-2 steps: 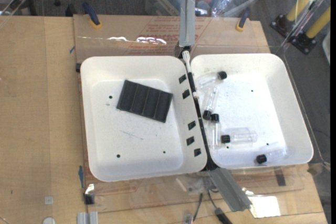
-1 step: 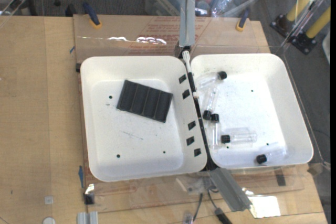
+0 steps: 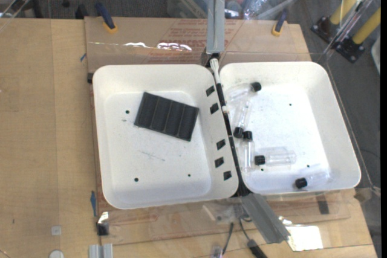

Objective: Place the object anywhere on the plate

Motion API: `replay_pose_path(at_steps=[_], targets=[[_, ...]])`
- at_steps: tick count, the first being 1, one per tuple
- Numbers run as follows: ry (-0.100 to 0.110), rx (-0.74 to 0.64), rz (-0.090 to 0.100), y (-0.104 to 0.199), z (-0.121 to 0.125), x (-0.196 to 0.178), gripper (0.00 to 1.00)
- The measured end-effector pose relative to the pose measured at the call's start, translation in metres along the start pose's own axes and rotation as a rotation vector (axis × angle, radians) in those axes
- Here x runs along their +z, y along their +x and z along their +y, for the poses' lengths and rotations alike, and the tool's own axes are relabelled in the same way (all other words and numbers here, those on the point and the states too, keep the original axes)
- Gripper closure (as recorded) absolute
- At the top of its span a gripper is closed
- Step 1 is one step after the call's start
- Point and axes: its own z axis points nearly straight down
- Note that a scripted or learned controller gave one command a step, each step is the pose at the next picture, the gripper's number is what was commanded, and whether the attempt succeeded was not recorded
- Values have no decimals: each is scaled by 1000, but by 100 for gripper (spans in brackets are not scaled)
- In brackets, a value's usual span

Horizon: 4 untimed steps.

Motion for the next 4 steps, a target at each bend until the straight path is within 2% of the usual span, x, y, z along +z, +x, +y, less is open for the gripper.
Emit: replay_pose_path(at_steps=[4], targets=[[-19,0,-21,-4,6,-45,100]])
